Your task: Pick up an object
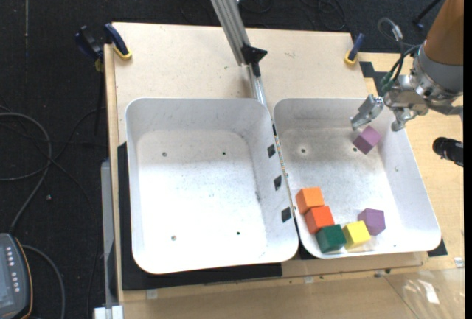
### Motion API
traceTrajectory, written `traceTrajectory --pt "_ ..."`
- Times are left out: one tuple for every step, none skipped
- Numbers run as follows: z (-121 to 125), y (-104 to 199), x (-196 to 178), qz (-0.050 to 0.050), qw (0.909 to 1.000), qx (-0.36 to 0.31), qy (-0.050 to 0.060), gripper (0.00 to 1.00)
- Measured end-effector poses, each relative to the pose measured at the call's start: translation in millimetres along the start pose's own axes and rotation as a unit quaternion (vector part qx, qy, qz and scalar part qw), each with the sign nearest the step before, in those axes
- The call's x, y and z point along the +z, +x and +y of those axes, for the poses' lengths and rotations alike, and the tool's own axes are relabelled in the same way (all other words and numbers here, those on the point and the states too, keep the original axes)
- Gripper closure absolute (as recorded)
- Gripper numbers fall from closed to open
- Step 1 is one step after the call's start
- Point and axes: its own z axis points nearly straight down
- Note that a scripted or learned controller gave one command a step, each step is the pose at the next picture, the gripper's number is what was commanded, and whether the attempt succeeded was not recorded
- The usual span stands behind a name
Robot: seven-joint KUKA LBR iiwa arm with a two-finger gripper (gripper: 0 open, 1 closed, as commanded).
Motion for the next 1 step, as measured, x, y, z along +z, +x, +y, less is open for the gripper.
traceTrajectory --pt "-38.7 16.6 94.0 0.001 1.0 0.002 0.005 0.0"
